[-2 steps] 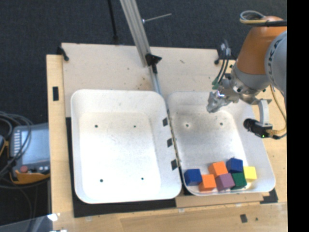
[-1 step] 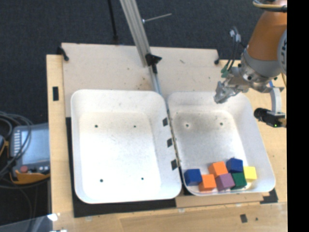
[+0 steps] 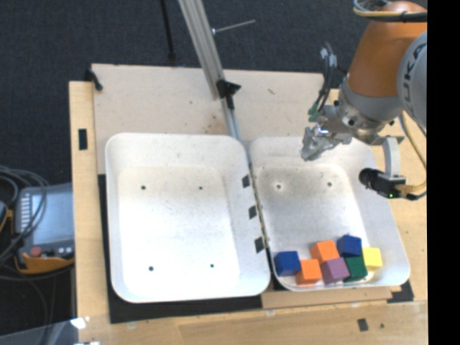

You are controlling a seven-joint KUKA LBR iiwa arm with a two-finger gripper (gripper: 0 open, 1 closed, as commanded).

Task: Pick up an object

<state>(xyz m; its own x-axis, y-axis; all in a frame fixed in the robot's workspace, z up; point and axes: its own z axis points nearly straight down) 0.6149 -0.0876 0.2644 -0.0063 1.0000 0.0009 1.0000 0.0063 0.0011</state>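
The gripper (image 3: pixel 315 146) hung over the far edge of the right bin (image 3: pixel 374 207), the arm (image 3: pixel 377 56) slanting down from the right; how far it was spread I could not tell. The blocks (image 3: pixel 329 260) lay clustered in a row along the bin's near wall, well apart from it.
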